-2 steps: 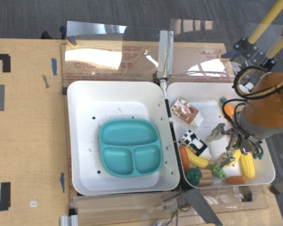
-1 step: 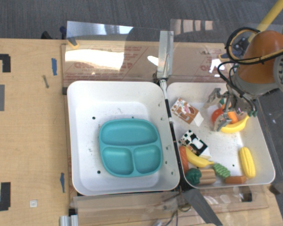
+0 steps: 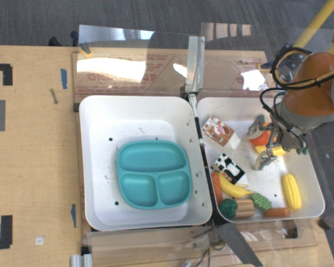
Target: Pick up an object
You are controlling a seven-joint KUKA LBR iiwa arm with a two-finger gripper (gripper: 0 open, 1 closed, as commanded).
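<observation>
Two white bins side by side, the left bin with a teal divided plate, the right bin with a scatter of toy food around a black-and-white checked block. Gripper low inside the right bin, to the right of the checked block and a little above it in the view, right at a small orange piece and a yellow piece. Not possible to tell how far open the tool is, nor whether anything is in its hold. Step in hand, by judgement: descent or closing on the orange piece, lift not yet done. Next move, likely: a firm close on one piece alone, then a straight rise clear of the bin wall. Other candidates: brown-and-white packet just above and left of the checked block, banana touching it from below, corn cob well to its lower right, green broccoli below it beyond the banana. Print on the packet too small to read; faint reddish lettering on the clear sheet far above and left of the checked block, also illegible.
</observation>
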